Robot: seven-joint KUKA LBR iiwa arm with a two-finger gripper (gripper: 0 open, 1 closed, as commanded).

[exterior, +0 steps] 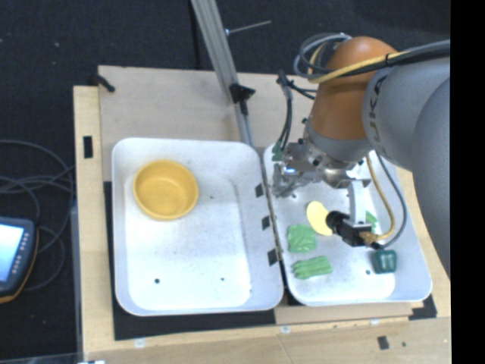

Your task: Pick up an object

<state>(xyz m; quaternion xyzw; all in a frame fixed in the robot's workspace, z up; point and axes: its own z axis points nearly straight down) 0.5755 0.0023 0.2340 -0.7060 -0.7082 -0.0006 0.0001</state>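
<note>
Over the right bin [409, 283] of two shallow white bins set side by side on a pale wooden tabletop [151, 105], a grey robot arm [394, 105] with an orange band reaches in from the right of the view. Its end effector [283, 179] hangs low near the bin's far left corner, close to the wall it shares with the left bin [189, 287]. Whether it is released or clenched cannot be told from this angle, and nothing is visibly grasped.

The candidates for picking lie loose on the floor of the right bin, nearer the front than the end effector and apart from it. They are a pale yellow oval piece [315, 215], a lumpy green toy [301, 238] just in front of it, a ribbed green toy [311, 267] nearer the front rim, and a small dark green block [384, 261] off towards the right wall. A yellow bowl [166, 189] sits upright, alone in the left bin, well apart from the arm.

Judging by its position, the end effector is not centred on any object, so a pick probably calls for a shift towards the green toys before closing.
</note>
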